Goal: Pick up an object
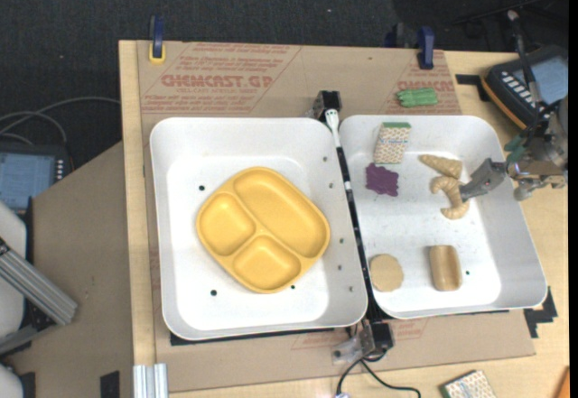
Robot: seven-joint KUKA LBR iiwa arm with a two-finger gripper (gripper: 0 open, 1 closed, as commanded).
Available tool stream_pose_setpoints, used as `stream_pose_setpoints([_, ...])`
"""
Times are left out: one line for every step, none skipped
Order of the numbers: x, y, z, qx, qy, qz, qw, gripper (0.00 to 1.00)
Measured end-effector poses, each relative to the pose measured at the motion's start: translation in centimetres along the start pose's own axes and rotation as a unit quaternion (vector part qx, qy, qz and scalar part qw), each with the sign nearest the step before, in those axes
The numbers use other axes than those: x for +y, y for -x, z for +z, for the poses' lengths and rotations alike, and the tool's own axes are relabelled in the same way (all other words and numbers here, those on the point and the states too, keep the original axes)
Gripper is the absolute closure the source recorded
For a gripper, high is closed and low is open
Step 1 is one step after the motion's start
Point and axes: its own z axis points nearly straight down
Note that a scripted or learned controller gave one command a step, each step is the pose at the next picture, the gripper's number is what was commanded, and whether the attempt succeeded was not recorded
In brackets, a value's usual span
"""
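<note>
The right bin [506, 234] holds several small items. A patterned beige block [392, 143] lies at its back, with a purple piece [382, 180] just in front of it. A tan curved pastry [446, 181] lies in the middle. A round tan cookie [387, 273] and a brown bread roll [443, 267] sit near the front. My gripper [480, 182] reaches in from the right edge, low over the bin, its tip right beside the pastry's right side. Nothing visibly hangs from it.
The left bin [181, 161] holds a yellow divided plate [262, 227]. A green object [417, 97] lies on the cardboard behind the right bin. A black-and-orange device [524, 85] sits at the far right, close to the arm.
</note>
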Motion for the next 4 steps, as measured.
stream_pose_setpoints([-2.0, -4.0, 11.8, 0.002, -0.006, -0.001, 1.0000, 0.00])
stream_pose_setpoints([-2.4, -0.1, 18.9, 0.001, -0.002, 0.001, 1.0000, 0.00])
stream_pose_setpoints([-2.3, -0.2, 17.6, -0.001, 0.001, 0.001, 1.0000, 1.00])
stream_pose_setpoints([-2.2, -9.7, 8.2, 0.000, 0.002, -0.002, 1.0000, 1.00])
